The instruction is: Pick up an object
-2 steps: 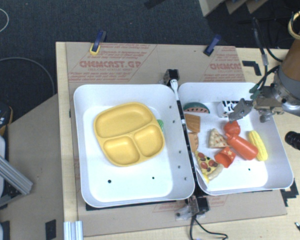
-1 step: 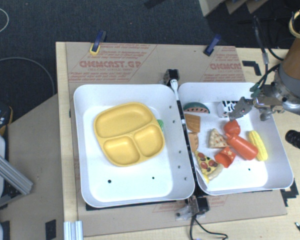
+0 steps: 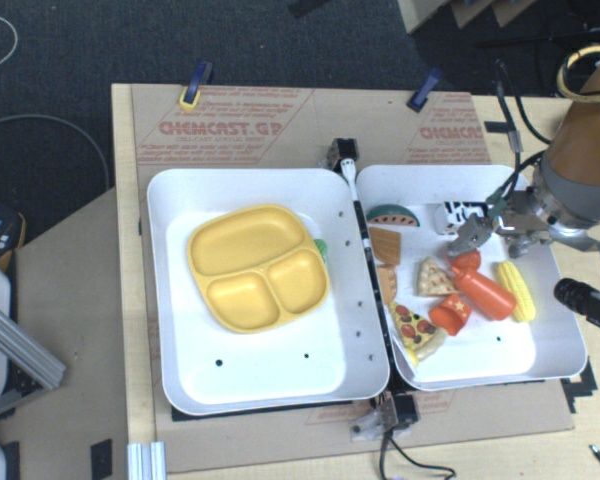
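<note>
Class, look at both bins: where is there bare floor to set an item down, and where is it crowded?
Bare patches: the left bin floor in front of the yellow divided plate, and the right bin's front strip. Crowded: the right bin's middle, around the hot dog, corn and pizza slice.

Two bins sit side by side on the bench (image 3: 280, 118) — the left bin (image 3: 170, 298) holds a divided plate (image 3: 257, 266), the right bin (image 3: 540, 343) toy food: a watermelon slice (image 3: 392, 216) at the back, a bottle (image 3: 482, 290) beside a corn cob (image 3: 517, 290), and a pizza slice (image 3: 415, 328) in front.
</note>
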Controlling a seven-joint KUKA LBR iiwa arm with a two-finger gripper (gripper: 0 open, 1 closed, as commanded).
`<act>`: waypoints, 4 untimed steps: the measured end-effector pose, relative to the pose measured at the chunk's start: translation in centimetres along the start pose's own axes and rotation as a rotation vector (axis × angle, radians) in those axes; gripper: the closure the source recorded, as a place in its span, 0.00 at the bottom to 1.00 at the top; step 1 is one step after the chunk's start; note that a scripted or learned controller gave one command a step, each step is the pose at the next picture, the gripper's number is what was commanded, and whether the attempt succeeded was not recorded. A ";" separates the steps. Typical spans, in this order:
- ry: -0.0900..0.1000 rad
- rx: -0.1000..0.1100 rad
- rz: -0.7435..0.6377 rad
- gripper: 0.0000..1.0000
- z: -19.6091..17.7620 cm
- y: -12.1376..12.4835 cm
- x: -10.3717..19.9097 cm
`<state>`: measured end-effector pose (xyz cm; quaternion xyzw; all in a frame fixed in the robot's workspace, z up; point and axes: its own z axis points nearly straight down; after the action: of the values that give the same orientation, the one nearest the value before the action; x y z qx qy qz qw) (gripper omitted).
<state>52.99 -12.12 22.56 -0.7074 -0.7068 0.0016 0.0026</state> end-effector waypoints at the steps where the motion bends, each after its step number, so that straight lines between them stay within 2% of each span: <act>1: 0.001 0.003 0.000 0.00 6.0 -0.9 0.3; 2: 0.001 0.002 0.000 0.00 12.3 -1.2 0.6; 3: 0.001 -0.001 0.000 0.00 14.2 -1.2 0.7; 4: 0.000 -0.006 0.002 1.00 13.1 -1.1 0.7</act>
<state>51.80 -11.43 9.50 -0.7081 -0.7061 -0.0005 0.0002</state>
